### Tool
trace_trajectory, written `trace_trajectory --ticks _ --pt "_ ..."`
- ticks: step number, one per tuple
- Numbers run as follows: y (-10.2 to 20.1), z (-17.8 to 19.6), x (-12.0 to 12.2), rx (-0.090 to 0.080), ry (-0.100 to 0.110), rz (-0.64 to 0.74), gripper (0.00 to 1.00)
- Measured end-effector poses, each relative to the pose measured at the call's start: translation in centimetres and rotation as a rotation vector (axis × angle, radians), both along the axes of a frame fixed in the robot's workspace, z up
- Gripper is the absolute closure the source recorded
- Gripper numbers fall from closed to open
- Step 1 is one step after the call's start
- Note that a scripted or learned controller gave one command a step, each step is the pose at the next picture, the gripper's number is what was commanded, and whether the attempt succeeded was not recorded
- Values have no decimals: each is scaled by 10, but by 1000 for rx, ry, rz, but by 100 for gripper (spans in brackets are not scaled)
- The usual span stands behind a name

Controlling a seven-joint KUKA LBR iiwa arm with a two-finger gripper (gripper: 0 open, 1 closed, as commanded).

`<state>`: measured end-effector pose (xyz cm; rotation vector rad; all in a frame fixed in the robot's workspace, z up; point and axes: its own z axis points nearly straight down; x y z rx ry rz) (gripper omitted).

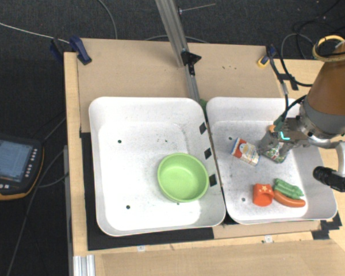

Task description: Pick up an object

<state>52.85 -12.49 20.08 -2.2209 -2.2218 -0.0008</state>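
Two-finger gripper [276,149] low in the right white bin [236,111]; finger state cannot be told. Small red-and-white carton [244,152] lies just beside, at its 9 o'clock. Orange-and-green toy [279,193] at 6 o'clock.

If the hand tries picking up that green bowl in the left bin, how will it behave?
The green bowl looks like thin plastic, so probably light and stiff. It sits upright, so it is unlikely to roll. Its smooth round rim may slip from a two-finger pinch.
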Motion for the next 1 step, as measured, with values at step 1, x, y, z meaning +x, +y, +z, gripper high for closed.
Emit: trace_trajectory --ticks 1 --pt "0 0 0 0 0 0 0"
